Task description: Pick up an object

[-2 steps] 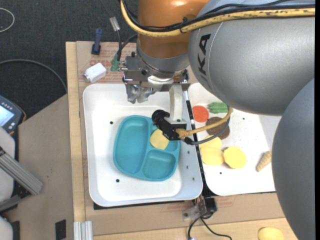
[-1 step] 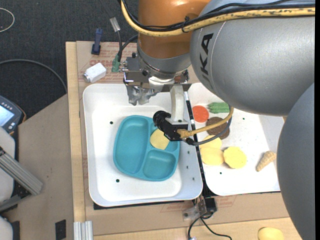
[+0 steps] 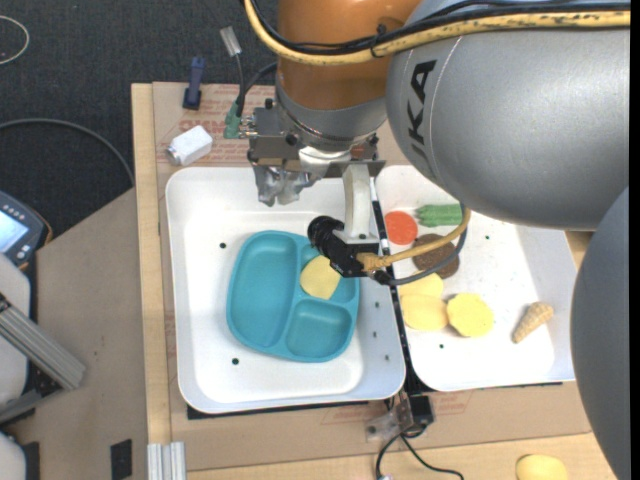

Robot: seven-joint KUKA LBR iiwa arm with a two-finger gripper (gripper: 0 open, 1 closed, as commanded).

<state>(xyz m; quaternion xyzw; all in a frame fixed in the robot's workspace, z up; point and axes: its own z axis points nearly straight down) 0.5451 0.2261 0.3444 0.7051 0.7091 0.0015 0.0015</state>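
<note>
While surveying the bench from above, found two shallow white bins side by side. Located the two-finger metal gripper (image 3: 279, 186) over the rear of the left-hand white bin (image 3: 200, 228), close to its back wall and above bare floor. Cannot tell from this angle whether open or closed. Saw the teal divided plastic plate (image 3: 262, 298) lying flat at mid-bin, forward of the gripper and apart from it. Recorded a pale yellow rounded piece (image 3: 320, 278) resting on that plate, toward its right rear.

Logged in the right-hand white bin (image 3: 520, 363): an orange-red round disc (image 3: 402, 228) near the dividing rims; a green ribbed item (image 3: 440, 214) just beside it, toward the arm; a brown piece (image 3: 437, 256) just forward of both. Noted further forward a yellow blocky piece (image 3: 423, 306) and a yellow round slice (image 3: 469, 316), side by side, touching or nearly so. Noted a tan cone-shaped item (image 3: 532, 320) to their right, apart from them, lying on its side.
</note>
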